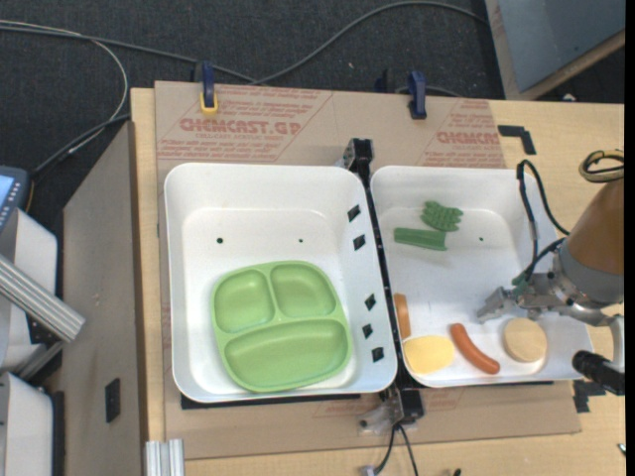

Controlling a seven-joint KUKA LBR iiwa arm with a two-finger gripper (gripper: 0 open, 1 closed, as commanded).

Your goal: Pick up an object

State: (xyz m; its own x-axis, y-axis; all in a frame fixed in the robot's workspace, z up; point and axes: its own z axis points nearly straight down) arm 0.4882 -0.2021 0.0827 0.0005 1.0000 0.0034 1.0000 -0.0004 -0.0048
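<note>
On the bench, the tool hangs low inside the right bin at its right side, metal fingers spread apart with nothing between them. Just below the tool lies a pale round bun-like piece, to its lower left a red sausage, then a yellow round piece and a slim orange piece by the bin's left wall. Farther from the tool, up and to its left, lie two green toy vegetables, and well to the left the other bin holds a green divided tray.
</note>
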